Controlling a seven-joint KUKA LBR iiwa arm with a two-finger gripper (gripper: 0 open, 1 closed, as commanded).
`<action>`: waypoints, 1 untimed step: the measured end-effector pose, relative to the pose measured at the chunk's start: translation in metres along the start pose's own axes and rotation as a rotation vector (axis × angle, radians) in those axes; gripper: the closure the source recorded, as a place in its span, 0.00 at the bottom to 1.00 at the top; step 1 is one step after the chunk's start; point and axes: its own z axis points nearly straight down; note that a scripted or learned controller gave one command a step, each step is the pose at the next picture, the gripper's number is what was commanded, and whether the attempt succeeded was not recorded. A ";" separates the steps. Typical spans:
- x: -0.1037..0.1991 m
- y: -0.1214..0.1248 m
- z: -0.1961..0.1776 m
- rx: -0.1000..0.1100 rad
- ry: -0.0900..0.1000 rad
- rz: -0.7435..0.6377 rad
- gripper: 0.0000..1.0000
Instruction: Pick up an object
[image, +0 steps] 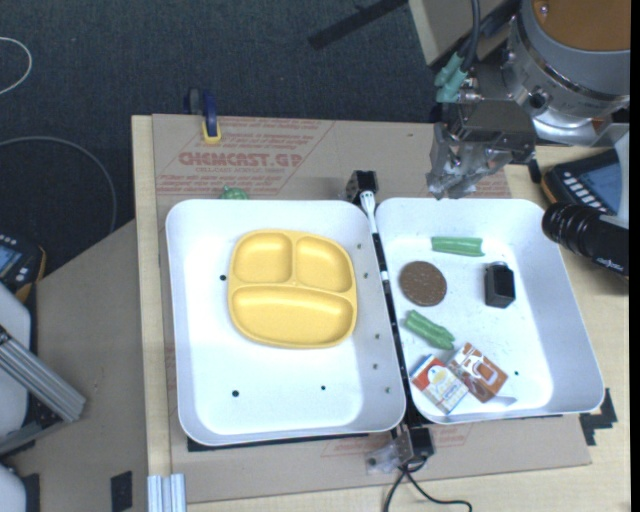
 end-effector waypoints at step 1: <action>-0.013 0.000 -0.006 0.008 -0.003 0.005 1.00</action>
